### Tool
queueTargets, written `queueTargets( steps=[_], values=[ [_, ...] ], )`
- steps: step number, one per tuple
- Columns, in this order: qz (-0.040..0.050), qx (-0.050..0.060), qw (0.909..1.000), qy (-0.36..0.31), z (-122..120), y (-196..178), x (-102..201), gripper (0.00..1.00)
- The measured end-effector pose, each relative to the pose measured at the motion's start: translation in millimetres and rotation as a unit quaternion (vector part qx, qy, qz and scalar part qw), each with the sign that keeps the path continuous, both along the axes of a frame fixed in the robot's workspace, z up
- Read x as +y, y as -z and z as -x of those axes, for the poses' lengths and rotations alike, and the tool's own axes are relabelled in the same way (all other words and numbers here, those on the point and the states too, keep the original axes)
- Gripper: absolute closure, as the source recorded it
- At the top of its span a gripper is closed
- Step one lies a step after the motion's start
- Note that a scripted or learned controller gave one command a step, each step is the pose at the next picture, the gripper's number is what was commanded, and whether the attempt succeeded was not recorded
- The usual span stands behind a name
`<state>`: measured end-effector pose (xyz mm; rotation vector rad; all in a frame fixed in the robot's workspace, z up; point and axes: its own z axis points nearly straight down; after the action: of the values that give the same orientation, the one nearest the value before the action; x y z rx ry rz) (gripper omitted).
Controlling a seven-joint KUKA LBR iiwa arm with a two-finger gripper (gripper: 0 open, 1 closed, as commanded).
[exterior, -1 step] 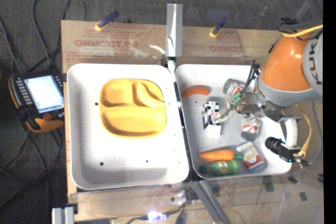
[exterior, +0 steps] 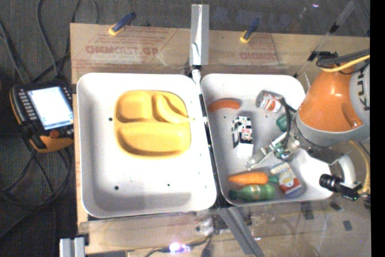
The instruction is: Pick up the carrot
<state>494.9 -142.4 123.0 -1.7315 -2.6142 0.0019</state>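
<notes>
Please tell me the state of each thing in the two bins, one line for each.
Carrot: lying flat, right bin, not held.
Green bottle: on its side, below the carrot.
Yellow tray: flat in left bin.
Sausage: lying flat.
End effector: above right bin, near the carrot.

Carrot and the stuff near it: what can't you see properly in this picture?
- Pincer: camera view, blurred and small under the arm; open or shut unclear.
- Carrot: its lower edge meets the green bottle; touching or overlapping unclear.
- Box: label too small to read.
- Can: print blurred.
- Arm: cut off by the right edge.
</notes>
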Motion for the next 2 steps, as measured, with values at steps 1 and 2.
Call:
queueTargets(
  steps=[1,2],
  values=[
    [0.004,-0.007,0.9991,-0.043,9,33,20,0.0],
    [0.0038,-0.015,0.9989,-0.045,2,23,23,1.0]
  ],
)
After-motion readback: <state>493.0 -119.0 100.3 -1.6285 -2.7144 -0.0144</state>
